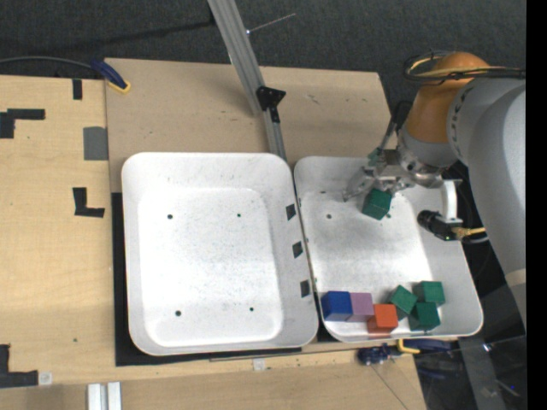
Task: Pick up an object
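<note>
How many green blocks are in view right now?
4: one green block at the tool above the right bin; three clustered at its near-right corner.

Two bins sit side by side on the surface. In the right bin, six blocks cluster along its near edge, toward the near right corner. A seventh block is near the far edge, directly under the tool. The left bin lies beside it, their edges touching.
</note>
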You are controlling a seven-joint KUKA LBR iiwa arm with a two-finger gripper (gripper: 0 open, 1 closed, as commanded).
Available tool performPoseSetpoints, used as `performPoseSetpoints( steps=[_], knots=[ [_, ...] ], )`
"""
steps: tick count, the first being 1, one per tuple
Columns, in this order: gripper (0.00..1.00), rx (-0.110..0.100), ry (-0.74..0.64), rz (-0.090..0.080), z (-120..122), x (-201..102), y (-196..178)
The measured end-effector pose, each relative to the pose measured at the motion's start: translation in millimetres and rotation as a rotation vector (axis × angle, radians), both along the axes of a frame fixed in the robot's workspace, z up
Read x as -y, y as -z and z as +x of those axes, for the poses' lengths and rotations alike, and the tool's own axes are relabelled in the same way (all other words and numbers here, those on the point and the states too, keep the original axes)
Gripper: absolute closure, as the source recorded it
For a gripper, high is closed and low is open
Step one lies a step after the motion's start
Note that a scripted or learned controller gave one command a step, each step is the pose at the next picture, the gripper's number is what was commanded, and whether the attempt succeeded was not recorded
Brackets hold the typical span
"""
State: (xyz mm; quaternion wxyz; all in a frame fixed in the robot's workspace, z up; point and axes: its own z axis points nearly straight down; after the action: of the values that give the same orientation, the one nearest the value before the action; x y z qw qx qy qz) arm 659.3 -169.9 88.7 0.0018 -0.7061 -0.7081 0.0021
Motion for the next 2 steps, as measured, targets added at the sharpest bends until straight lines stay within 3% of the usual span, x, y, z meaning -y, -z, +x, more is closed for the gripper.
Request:
performPoseSetpoints(
  steps=[1, 2],
  knots=[
    [1.00, 0.004, -0.001, -0.002, 1.3, -0.4, -13.0],
    [1.00, 0.010, 0.001, -0.001, 9.6, 4.1, -60.6]
  ],
)
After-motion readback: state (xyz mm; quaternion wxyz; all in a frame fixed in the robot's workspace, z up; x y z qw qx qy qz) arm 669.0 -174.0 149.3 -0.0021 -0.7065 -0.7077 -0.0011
